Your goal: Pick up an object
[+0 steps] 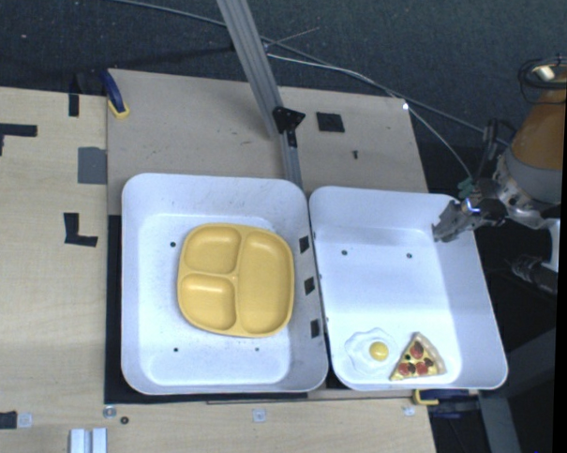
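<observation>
Item 1: pizza slice toy (419, 357), one, in the near right corner of the right bin (468, 304), long axis slanting, tip toward the bin's far side.
Item 2: fried egg toy (371, 349), one, just left of the slice.
Item 3: yellow divided plate (236, 279), one, three compartments, mid left bin (149, 290).
Bins: two, white, on a wooden bench (37, 285).
My gripper (449, 226) hovers over the right bin's far right edge; whether it is apart or together I cannot tell.
</observation>
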Motion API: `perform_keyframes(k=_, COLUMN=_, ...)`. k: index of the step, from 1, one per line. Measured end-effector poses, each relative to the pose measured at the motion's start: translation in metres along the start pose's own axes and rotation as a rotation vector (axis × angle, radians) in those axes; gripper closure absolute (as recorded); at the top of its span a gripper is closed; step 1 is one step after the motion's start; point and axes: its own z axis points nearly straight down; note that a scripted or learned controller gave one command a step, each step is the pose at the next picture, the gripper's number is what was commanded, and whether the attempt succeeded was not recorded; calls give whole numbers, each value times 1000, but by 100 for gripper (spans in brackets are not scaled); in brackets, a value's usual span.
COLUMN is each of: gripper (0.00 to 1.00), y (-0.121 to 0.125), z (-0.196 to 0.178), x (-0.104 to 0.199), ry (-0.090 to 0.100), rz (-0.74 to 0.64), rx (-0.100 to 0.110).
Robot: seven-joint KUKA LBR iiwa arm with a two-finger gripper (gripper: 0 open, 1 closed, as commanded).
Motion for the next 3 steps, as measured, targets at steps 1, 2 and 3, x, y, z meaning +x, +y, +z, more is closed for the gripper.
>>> perform_keyframes(k=1, gripper=100, y=1, z=-21, x=0, ry=2, rz=0, rx=3)
perform_keyframes(k=2, gripper=100, y=1, z=-28, x=59, ry=4, rz=-5, rx=5)
perform_keyframes(k=3, gripper=100, y=-1, z=-15, x=115, ry=3, rz=-5, rx=7)
